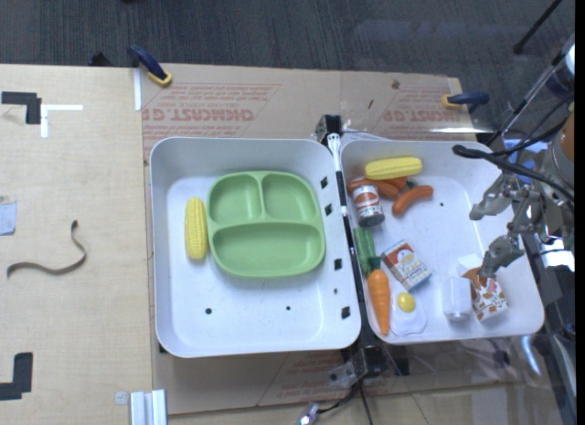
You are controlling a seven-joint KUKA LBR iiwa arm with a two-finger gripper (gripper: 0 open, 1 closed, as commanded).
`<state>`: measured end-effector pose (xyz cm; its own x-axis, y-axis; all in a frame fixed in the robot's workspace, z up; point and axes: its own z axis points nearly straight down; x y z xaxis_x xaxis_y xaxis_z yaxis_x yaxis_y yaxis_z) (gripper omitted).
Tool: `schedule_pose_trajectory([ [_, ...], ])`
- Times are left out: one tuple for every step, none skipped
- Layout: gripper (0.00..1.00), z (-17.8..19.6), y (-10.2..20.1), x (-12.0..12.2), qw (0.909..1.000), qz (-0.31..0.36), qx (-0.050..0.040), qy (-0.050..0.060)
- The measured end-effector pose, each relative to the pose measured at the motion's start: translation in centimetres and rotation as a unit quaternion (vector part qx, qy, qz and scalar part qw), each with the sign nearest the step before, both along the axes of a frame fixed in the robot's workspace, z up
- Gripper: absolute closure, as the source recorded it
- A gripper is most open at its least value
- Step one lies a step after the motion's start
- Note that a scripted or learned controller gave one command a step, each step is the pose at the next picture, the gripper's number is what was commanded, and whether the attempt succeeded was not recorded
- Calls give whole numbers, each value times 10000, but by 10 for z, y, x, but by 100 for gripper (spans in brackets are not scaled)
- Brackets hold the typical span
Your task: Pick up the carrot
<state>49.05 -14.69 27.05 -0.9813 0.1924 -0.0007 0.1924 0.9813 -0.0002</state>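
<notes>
The gripper [498, 231] hangs over the right bin's [439, 222] right side with its two fingers spread apart and nothing between them, well apart from the carrot [378, 301]. The carrot lies by that bin's left wall, long axis running near to far, green top toward the far side, tip toward the near rim. Both bins sit on brown cardboard [238, 108] clamped to a pale wooden bench [64, 323] above dark carpet.

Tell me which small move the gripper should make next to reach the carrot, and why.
Probably move left across the right bin. The gripper is near that bin's right side, while the carrot lies against its left wall, beside the fried egg, and nothing is between the fingers.
</notes>
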Motion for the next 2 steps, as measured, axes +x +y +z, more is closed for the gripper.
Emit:
schedule_pose_trajectory([
  [0,-67,75,-12,9995,-319,3,8],
  [0,-80,148,-13,9986,-520,2,12],
])
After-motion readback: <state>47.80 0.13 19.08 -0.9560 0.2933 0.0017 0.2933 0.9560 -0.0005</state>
